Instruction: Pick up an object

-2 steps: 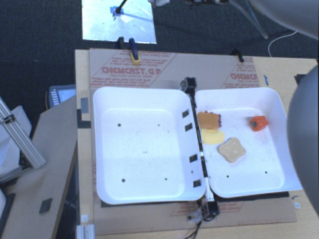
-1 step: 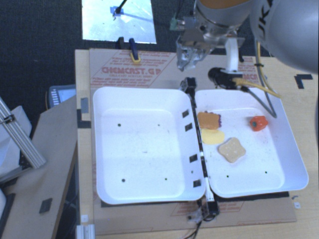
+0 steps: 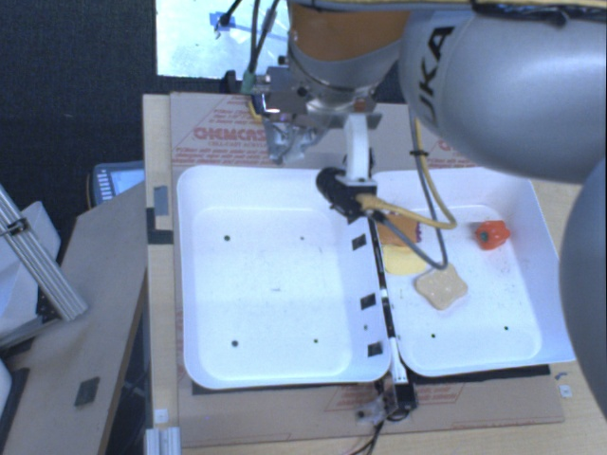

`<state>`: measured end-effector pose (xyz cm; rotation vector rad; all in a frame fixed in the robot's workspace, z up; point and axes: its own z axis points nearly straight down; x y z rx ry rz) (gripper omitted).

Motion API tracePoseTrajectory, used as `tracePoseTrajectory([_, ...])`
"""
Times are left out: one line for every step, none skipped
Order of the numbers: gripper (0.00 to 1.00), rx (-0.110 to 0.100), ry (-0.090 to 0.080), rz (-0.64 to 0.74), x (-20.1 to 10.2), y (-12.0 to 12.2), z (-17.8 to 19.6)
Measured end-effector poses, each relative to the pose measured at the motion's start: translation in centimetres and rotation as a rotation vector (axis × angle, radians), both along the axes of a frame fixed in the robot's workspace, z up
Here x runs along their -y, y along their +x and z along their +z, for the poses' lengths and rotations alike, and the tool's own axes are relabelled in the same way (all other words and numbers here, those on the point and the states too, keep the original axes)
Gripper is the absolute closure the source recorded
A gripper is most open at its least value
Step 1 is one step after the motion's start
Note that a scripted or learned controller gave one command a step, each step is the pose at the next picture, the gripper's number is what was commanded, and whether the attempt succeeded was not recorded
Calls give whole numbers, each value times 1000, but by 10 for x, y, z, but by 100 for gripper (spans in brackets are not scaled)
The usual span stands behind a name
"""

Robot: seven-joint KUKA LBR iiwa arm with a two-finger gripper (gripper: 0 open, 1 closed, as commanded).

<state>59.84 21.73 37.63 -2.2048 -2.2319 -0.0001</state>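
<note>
Pincer [image 3: 287, 144] hangs over the far rim of the left bin [image 3: 275, 287], near its right corner. Blurred; cannot tell whether it is released or clenched, and nothing is seen in its grasp.

All pieces lie in the right bin [image 3: 498, 335], well apart from the pincer. A red piece [image 3: 490, 235] sits near the far right wall. A flat yellow piece [image 3: 406, 260] lies beside the divide. A tan piece [image 3: 442, 290] lies just in front of the yellow one, touching or nearly so.
</note>
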Motion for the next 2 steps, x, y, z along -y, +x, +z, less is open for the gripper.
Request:
tracePoseTrajectory([100, 20, 3, -9, 20, -13, 143])
tracePoseTrajectory([100, 7, 1, -4, -19, -21, 153])
